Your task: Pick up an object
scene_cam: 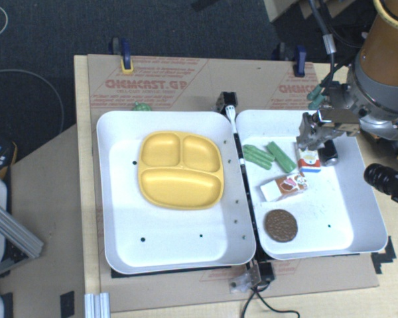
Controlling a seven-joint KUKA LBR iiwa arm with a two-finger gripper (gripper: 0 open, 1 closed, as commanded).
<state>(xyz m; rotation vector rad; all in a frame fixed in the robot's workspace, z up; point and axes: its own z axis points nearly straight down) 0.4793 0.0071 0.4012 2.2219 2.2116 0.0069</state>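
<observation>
While left bin (119, 197) holds only the yellow divided plate (180, 169), right bin (358, 217) has the rest. Gripper (310, 148) sits low at that bin's upper middle, finger state not readable. Green pieces (266, 155) just left of it, small carton (286, 186) below, brown cookie (280, 224) nearest front.

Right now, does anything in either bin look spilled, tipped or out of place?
Nothing stands out. The yellow divided plate sits flat in the left bin. In the right bin, the green pieces, small carton and brown disc lie apart, intact.
</observation>
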